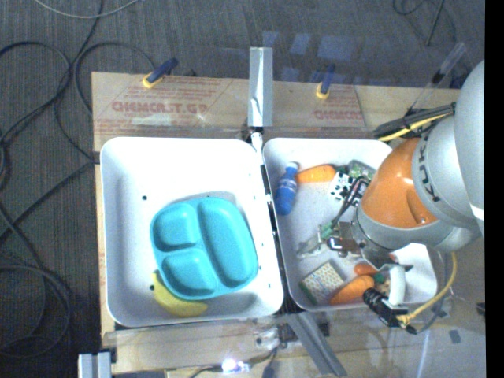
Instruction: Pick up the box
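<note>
- Jaws low in the right bin (315, 150), near its middle, under the grey arm (429, 203); open or closed, not possible to tell.
- Box (323, 277) flat on same bin floor, close to front wall, just beside jaws, toward lower left in the view.
- Long axis of box diagonal, lower left to upper right.
- Carrot (350, 290) tight against its right side.
- Probably needs short shift and wrist turn across that axis.

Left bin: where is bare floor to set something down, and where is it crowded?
The left bin is bare along its top and left, above the blue tray. The right bin is crowded: blue bottle, carrots, arm.
</note>
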`<state>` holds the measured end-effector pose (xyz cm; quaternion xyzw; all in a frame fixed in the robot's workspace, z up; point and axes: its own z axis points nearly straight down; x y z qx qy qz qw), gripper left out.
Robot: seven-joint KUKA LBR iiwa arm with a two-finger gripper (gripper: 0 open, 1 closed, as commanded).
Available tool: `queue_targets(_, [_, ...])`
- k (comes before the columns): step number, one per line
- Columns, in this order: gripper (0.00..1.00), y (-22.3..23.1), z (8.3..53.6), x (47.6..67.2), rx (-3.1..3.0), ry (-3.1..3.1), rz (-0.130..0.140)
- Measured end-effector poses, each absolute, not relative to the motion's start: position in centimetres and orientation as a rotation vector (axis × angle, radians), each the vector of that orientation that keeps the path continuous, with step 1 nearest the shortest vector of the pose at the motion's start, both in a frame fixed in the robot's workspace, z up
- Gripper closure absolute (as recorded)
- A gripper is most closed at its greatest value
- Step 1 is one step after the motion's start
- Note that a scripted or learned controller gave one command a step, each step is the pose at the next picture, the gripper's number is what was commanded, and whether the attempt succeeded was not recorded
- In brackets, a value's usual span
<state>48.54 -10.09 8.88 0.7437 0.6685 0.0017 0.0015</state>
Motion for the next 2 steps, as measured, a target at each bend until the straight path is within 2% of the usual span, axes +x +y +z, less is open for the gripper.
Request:
queue_targets(1, [1.0, -10.09, 9.81, 48.67, 2.332, 2.096, 0.008])
queue_targets(2, [0.0, -10.09, 9.8, 48.66, 2.333, 2.097, 0.008])
